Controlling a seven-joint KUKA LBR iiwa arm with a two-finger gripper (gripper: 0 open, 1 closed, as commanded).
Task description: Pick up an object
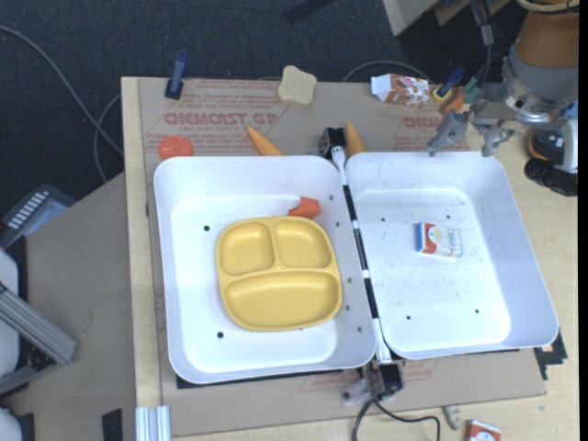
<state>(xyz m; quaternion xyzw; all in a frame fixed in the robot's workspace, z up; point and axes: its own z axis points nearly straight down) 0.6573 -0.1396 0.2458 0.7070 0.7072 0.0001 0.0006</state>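
Camera view, starting at the near edge: the bench (83, 246) shows bare wood along the front, with a cable and a black clip where the 2 bins meet. The left bin (184, 338) carries a yellow divided plate (276, 272) with 3 compartments, sitting a little right of centre and leaving an open strip of white floor along the bin's left wall and near corner. An orange piece (306, 208) lies just beyond the plate's far edge, close to the shared rim.

The right bin (478, 310) has wide free floor on every side of its single item, a small carton (436, 240) with a white face and red and blue print. The carton lies flat in the far half of this bin, well apart from all 4 walls, its long axis running roughly left to right with a slight tilt.

Beyond the bins, a printed cardboard sheet (220, 118) covers the bench, holding an orange disc (175, 146), a carrot-like piece (264, 141), a slice of bread (297, 84), a blue marker (175, 73) and a crumpled wrapper (401, 88). Dark carpet lies behind.

The gripper (466, 134) hangs over the far rim of the right bin, near its far right corner, fingers spread apart with nothing between them, well clear of the carton.
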